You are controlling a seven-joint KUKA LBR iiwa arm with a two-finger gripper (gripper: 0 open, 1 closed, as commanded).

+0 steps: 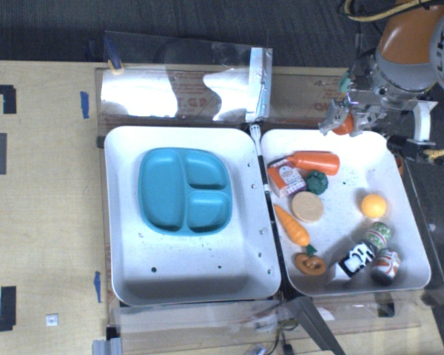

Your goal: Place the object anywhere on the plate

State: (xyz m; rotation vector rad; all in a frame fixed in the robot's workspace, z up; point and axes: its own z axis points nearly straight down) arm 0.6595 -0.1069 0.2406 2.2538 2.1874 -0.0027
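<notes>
Arm [418, 28] cut off by the top and right edges. Small orange-red item [343, 125] at the gripper [339, 122] mostly hidden, identity unclear. Labels on small containers [370, 250] too small to read.

The arm [414, 32] came in from the upper right, orange band up top, wrist bent down toward the left, and the gripper [343, 122] was pinched around a small orange thing [344, 125] between its fingers.

Two white bins [126, 272] (side by side), one blue plate [185, 191], two toy carrots [313, 160], one yellow ball [374, 205].
</notes>
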